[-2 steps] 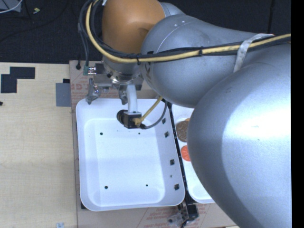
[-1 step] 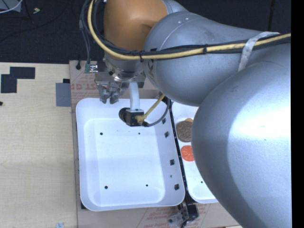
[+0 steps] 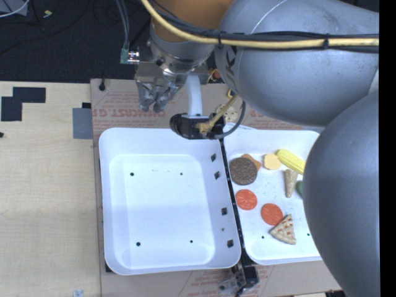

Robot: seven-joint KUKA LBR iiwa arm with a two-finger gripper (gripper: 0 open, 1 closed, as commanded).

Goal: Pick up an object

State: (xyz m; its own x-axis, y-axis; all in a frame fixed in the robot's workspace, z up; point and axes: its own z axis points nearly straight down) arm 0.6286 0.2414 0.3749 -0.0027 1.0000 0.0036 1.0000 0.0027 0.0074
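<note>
Right bin (image 3: 250, 255): white, shallow, used as the reference for everything below; holds all the loose items.
Left bin (image 3: 111, 166): white, touching the right bin's left wall, side by side.
Brown disc (image 3: 243, 171): round and dark, flat in the right bin, far-left part, close to its left wall.
Tan piece (image 3: 253, 160): in the right bin, partly tucked behind the brown disc on the far side.
Yellow round piece (image 3: 271, 161): in the right bin, far part, near the middle, just beside the tan piece.
Corn cob (image 3: 291, 160): yellow, lying at a slant in the right bin's far part, just right of the yellow round piece.
Beige cone (image 3: 289, 182): in the right bin, just nearer than the corn cob, right edge close to the arm.
Red disc (image 3: 246, 199): flat in the right bin, left-middle, just nearer than the brown disc.
Second red disc (image 3: 271, 213): flat in the right bin, middle, near the first one but apart.
Pizza slice (image 3: 284, 230): triangular, speckled, in the right bin's near part, just beside the second red disc.
Gripper (image 3: 156, 104): up off the right bin, beyond its far-left corner, over the cardboard sheet (image 3: 124, 111); nothing held.
Gripper state: cannot tell whether apart or together from this angle.
Arm (image 3: 297, 54): big, grey, covers the right bin's right side.
Worktop (image 3: 43, 184): pale wood, well left of the right bin.
</note>
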